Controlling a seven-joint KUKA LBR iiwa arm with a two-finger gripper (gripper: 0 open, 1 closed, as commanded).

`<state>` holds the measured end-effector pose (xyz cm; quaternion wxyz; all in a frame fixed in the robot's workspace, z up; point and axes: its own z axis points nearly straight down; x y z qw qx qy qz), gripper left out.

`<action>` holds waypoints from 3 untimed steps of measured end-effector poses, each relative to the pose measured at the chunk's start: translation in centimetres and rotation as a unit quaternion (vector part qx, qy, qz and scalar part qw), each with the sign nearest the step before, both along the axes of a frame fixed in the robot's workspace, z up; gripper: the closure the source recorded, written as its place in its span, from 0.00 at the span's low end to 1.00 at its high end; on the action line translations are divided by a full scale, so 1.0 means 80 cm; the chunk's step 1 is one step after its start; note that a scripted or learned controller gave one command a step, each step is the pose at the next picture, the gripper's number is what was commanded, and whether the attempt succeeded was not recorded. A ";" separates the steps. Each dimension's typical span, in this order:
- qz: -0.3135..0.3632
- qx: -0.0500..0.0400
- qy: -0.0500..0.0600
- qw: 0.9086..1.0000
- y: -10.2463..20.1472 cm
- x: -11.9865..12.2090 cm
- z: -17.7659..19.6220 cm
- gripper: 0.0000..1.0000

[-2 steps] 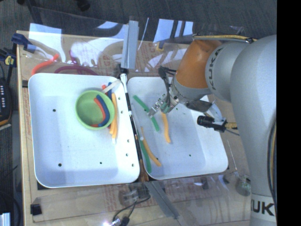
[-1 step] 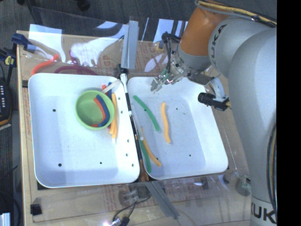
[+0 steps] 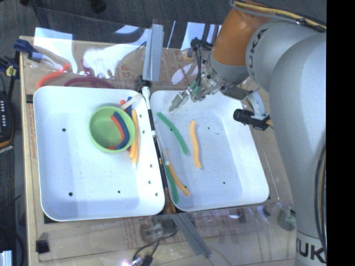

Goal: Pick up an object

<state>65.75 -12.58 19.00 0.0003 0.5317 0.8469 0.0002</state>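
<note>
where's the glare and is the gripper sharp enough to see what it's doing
Camera view: the strongest glare lies on the clear plastic behind the left bin; the right bin is evenly lit with faint shadows; the gripper is small and soft, its tips blurred over the right bin's far-left corner, nothing visibly in them.

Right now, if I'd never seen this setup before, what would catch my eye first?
Probably the big grey arm with its orange band, filling the right side, its gripper hanging over the far edge of the right bin. Next, the green bowl in the left bin, then the green strip and orange strip lying in the right bin.
</note>
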 end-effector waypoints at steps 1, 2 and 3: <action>-0.006 -0.001 -0.005 1.000 -0.065 0.003 -0.115 0.00; -0.055 -0.002 -0.002 0.998 -0.046 -0.052 -0.121 0.00; -0.054 -0.001 -0.003 0.999 -0.045 -0.050 -0.106 1.00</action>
